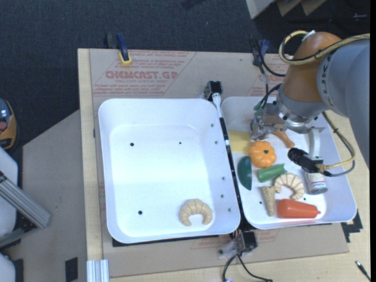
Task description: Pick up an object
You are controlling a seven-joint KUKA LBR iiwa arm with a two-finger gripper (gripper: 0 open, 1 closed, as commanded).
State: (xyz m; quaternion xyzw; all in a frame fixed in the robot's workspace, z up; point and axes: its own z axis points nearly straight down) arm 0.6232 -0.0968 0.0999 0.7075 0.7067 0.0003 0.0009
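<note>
You are looking at a robotics lab, not a kitchen. The tabletop is a board clamped at its edge, two white bins hold plastic toy food, and loose cables trail over dark carpet.

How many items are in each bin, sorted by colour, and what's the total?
Tan or beige: 3, croissant, second croissant, cone
Orange: 2, pumpkin, carrot
Green: 2, leaf, pepper
Yellow: 1, flat piece
Silver: 1, can
Total: 9
</note>
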